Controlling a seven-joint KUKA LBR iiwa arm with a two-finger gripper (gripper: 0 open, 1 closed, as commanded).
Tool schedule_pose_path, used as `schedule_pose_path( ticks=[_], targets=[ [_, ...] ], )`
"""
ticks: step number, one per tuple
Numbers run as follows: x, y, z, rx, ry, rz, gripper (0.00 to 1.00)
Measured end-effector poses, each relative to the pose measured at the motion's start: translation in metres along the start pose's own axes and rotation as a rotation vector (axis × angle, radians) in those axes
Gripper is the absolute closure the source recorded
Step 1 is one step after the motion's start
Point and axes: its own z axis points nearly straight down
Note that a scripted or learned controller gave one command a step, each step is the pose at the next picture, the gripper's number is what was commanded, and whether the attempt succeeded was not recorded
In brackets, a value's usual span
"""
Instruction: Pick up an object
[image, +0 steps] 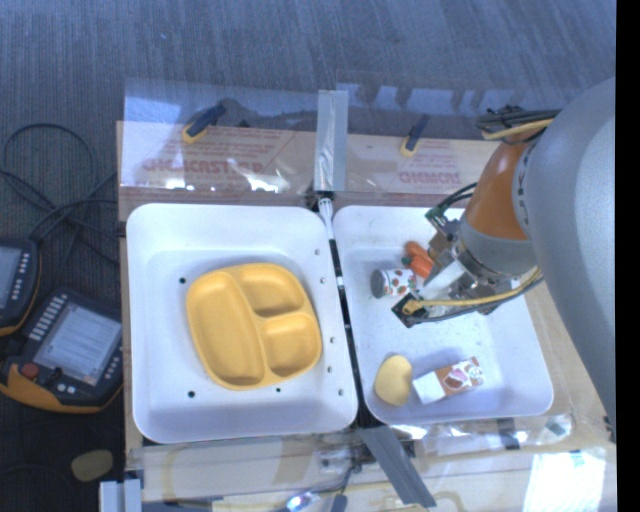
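While the pincer (412, 308) hangs low in the right bin (520, 395), grip state can't be told, small can (392, 281) w/ unreadable label sits just up-left, touching or not unclear.

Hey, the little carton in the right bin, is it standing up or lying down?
Lying down. The carton rests on its long side on the right bin floor, beside a yellow lemon-like object.

The yellow tray (254, 325) fills the left bin's (150, 400) middle, while the right bin (525, 385) has bare floor between can (395, 282), lemon (393, 379) and carton (449, 380).
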Motion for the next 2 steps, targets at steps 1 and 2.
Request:
schedule_pose_path(
  ticks=[1,2],
  targets=[
    [0.022,0.032,0.051,-0.002,0.000,0.311,1.00],
    [0.061,0.044,-0.002,-0.004,0.001,0.329,1.00]
  ],
)
